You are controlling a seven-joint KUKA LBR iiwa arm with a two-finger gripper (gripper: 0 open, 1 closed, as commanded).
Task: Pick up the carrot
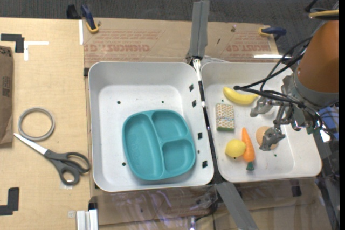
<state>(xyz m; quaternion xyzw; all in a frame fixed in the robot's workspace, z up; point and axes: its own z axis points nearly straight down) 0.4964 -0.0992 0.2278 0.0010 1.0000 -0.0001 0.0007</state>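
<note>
The orange carrot (248, 146) lies in the right bin (302, 167), near the front, with its green stem end pointing at the front wall. A yellow lemon (235, 148) touches its left side. My gripper (271, 135) hangs just right of the carrot, over a small tan round object (262, 136) that it partly covers. The carrot rests on the bin floor, apart from the gripper.
A banana (239, 96) and a speckled sponge (225, 117) lie further back in the right bin. The left bin (108, 89) holds a teal divided plate (159, 144). Scissors (59, 159) and a tape roll (36, 123) lie on the bench at left.
</note>
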